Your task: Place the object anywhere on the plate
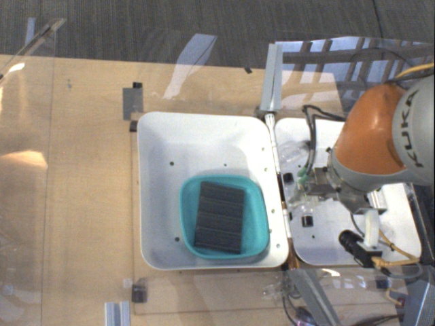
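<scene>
Camera view: the teal plate (256, 216) is sitting in the left bin (163, 182), well to the left of the pincer (307, 187); the dark ribbed block (219, 217) is lying flat on that plate, apart from the pincer. The pincer is hanging over the right bin (326, 240), beneath the arm (380, 138); whether it is wide or narrow cannot be told.

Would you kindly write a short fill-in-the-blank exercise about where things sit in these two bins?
1. The dark ribbed block lies on the ____ plate.
2. The plate sits in the ____ bin of this view.
3. The arm hangs over the ____ bin.

Missing words: teal; left; right
</scene>
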Robot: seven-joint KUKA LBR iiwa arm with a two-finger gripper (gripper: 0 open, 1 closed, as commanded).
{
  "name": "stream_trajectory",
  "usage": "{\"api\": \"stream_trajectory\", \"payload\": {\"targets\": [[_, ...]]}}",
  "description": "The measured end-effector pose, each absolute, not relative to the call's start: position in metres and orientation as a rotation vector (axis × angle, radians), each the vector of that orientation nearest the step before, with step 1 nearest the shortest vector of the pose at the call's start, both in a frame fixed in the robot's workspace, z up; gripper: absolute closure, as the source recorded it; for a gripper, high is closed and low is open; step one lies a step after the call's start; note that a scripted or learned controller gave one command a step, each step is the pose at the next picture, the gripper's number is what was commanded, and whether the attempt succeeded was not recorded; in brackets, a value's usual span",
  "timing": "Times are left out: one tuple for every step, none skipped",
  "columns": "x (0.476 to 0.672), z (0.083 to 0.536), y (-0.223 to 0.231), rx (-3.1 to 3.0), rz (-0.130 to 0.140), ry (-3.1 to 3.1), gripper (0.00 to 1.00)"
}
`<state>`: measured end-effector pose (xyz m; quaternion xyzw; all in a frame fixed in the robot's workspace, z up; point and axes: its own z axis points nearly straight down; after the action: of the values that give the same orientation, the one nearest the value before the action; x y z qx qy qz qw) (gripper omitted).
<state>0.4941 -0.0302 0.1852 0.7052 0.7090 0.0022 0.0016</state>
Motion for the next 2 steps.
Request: {"api": "stream_trajectory", "payload": {"targets": [[0.5347, 0.225, 0.0302, 2.162, 0.009, 2.273, 1.0], [0.5347, 0.225, 0.0298, 2.163, 0.009, 2.272, 0.0]]}}
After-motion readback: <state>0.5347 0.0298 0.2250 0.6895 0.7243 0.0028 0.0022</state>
